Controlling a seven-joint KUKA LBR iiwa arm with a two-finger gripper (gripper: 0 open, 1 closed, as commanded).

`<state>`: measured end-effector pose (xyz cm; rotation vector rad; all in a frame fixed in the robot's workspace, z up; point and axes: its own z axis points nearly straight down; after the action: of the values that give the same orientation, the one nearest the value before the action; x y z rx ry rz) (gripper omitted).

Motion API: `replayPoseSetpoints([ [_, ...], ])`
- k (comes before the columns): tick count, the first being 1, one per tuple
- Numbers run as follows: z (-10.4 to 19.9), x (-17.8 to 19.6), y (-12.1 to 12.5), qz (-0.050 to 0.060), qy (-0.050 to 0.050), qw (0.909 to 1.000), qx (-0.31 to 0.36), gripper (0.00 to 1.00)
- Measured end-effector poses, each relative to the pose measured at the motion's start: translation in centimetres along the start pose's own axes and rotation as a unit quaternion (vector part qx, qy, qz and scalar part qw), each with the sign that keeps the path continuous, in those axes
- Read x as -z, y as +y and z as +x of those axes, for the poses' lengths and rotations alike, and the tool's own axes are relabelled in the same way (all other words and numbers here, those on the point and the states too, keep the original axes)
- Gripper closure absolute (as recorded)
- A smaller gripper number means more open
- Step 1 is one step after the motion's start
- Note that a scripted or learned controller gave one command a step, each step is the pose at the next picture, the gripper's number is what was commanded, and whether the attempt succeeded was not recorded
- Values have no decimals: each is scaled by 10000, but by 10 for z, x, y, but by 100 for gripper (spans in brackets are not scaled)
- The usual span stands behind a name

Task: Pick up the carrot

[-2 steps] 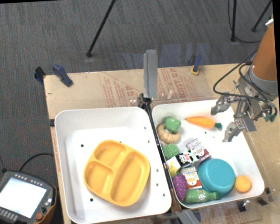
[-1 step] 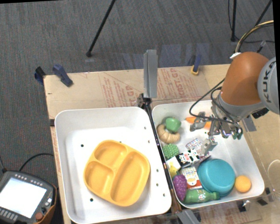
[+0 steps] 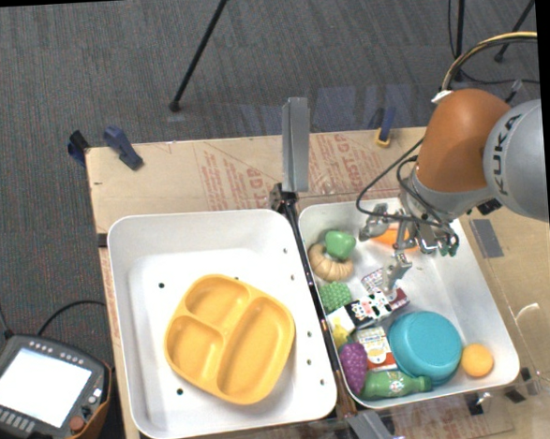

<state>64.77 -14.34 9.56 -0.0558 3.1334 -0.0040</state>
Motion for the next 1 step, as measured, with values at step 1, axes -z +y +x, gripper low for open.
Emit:
replayPoseSetpoints([
  [1, -2, 12, 2, 2, -16, 10000, 32, 100],
])
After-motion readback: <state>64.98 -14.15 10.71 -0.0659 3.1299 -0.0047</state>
